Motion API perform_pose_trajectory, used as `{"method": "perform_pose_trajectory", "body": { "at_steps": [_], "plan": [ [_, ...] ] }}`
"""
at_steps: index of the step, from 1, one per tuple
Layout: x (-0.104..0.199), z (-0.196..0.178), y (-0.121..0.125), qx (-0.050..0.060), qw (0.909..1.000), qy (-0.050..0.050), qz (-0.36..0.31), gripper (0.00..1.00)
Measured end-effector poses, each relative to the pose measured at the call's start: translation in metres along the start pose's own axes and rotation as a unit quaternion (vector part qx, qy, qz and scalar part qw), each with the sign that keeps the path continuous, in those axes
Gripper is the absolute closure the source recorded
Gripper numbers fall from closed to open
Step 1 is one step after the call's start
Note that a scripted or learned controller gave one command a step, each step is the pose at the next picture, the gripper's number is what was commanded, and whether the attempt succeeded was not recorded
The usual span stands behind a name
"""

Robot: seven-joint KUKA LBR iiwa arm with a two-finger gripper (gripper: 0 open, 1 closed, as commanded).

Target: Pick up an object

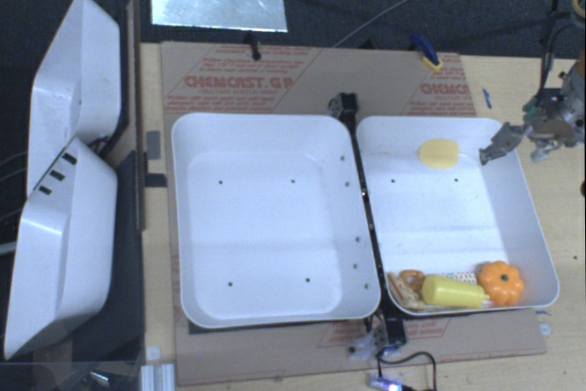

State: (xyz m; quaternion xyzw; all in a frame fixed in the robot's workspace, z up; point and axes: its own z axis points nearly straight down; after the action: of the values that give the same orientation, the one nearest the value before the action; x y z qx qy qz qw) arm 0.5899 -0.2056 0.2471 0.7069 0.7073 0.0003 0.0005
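Shallow white plastic bins point(265, 128): two
Pale yellow round pieces point(439, 153): one
Small orange pumpkins point(501, 281): one
Yellow cylindrical pieces point(451, 292): one
Brown pretzel-like pieces point(406, 283): one

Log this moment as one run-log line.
end effector: over right bin far right rim, nothing held | right bin: pale yellow piece far side; pumpkin, yellow piece near edge

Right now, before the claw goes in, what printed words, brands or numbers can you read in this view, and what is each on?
"CHEMCAST GP": red print on the brown sheet under the bins, left of centre, near its far edge.
A second red print of the same kind at the sheet's far right corner: partly cut off, too blurred to read surely.
Fainter red lines beside both: too small to read.
Bins and objects: no text seen.
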Motion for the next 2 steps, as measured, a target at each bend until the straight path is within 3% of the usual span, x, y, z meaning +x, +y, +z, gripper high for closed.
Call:
{"method": "perform_pose_trajectory", "body": {
  "at_steps": [1,2],
  "plan": [
    [0.073,-0.025,-0.012,-0.001,1.0,0.0,-0.003,0.0],
    [0.041,0.07,0.011,0.004,1.0,0.001,0.001,0.0]
  ]
}}
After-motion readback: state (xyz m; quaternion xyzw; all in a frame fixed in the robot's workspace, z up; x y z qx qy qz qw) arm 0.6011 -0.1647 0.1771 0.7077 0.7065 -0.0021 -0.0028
